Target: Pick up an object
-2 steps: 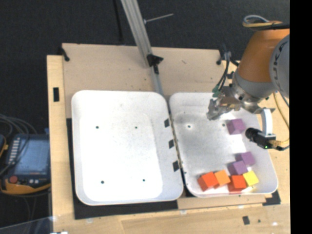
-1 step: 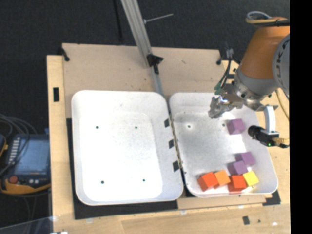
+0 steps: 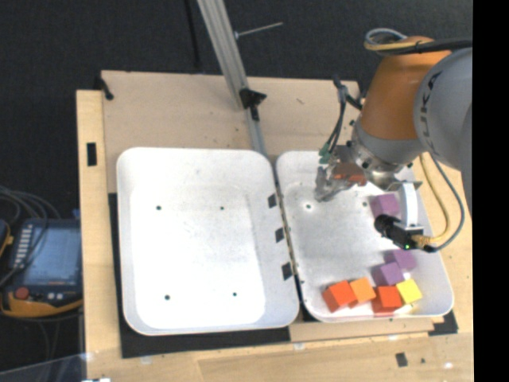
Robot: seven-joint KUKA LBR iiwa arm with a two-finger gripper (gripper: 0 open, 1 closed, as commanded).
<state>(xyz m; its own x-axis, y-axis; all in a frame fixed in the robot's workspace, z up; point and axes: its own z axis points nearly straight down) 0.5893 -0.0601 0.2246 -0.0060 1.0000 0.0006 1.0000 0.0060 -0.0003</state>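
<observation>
Pincer [image 3: 324, 188] low over right bin [image 3: 334, 237], grip state unclear — blocks [image 3: 374, 291] near front corner

Small coloured blocks lie scattered in the right bin [image 3: 318, 237], most gathered along its near edge. An orange-red block [image 3: 340, 294] sits at the near left of the cluster, touching a lighter orange block [image 3: 363, 290] just beside it. Another orange-red block [image 3: 388, 297] rests further right, against a yellow block [image 3: 409, 291] near the bin's corner. A purple block [image 3: 389, 272] lies just behind these, with a second purple piece [image 3: 400, 258] touching its far side. A lone purple block [image 3: 385, 204] sits apart, toward the bin's far right.
</observation>
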